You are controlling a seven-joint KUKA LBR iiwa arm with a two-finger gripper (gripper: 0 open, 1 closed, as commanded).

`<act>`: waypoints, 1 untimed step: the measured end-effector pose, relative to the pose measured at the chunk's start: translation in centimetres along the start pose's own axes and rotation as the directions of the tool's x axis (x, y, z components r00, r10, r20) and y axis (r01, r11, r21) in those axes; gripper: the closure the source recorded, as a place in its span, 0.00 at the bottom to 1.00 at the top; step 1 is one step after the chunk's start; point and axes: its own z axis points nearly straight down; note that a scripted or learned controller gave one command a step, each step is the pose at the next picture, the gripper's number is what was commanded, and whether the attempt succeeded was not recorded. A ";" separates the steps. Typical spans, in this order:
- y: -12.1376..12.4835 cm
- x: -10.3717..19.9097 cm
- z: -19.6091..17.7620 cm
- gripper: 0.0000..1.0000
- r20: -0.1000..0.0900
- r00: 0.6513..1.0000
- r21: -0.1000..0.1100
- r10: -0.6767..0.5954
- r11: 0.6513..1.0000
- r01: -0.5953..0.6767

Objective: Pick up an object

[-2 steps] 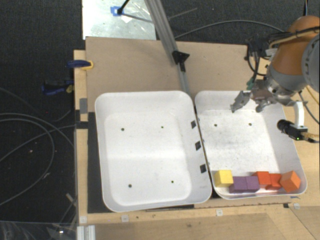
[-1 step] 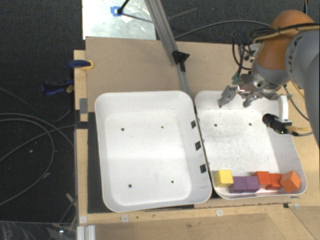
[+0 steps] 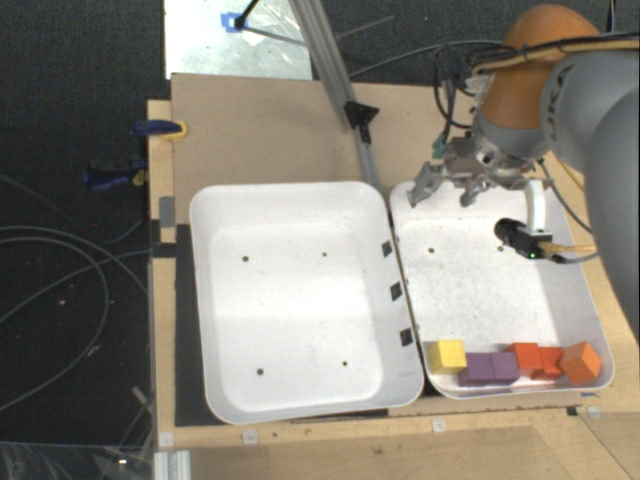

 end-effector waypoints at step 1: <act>-3.5 5.7 0.1 0.00 -0.001 1.000 0.005 0.000 1.000 0.000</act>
